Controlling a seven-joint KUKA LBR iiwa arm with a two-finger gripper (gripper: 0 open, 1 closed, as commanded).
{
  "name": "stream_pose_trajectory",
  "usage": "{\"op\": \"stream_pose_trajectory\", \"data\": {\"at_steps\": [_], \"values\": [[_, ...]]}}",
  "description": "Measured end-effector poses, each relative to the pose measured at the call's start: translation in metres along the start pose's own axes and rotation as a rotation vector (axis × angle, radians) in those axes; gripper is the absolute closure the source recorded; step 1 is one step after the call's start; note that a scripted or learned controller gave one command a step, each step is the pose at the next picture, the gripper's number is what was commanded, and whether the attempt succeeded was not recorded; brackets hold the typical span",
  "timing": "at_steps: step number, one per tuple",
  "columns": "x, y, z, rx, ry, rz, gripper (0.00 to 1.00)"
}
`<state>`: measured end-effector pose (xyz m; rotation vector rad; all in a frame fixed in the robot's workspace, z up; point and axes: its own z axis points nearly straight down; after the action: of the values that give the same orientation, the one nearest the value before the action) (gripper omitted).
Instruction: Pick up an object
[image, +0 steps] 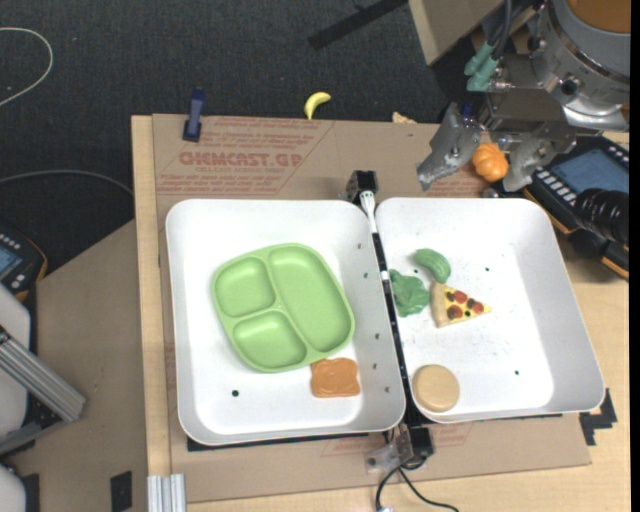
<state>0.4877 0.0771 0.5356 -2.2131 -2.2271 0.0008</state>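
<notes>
My gripper (478, 172) hangs above the back edge of the right bin (540, 330), raised off it. A small round orange object (489, 161) sits between its two grey fingers (438, 163), closer to the right finger, and the gripper looks shut on it. In the right bin lie a dark green leafy piece (433, 263), a lighter green piece (408, 292), a pizza slice (457, 305) and a tan round biscuit (436, 388). The left bin (190, 300) holds a green divided plate (282, 305) and an orange-brown toast-like piece (334, 378).
A yellow banana (317, 103) and a blue clip (193, 115) lie on the brown board behind the bins. A black clamp (361, 185) sits where the bins meet at the back. Dark devices (590, 195) stand right of the gripper.
</notes>
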Motion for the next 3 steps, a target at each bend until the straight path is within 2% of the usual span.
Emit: {"op": "stream_pose_trajectory", "data": {"at_steps": [1,3], "values": [[0.063,-0.009,0.001,-0.001,0.000,-0.002,0.00],[0.150,-0.008,0.001,-0.004,0.001,0.000,0.00]]}}
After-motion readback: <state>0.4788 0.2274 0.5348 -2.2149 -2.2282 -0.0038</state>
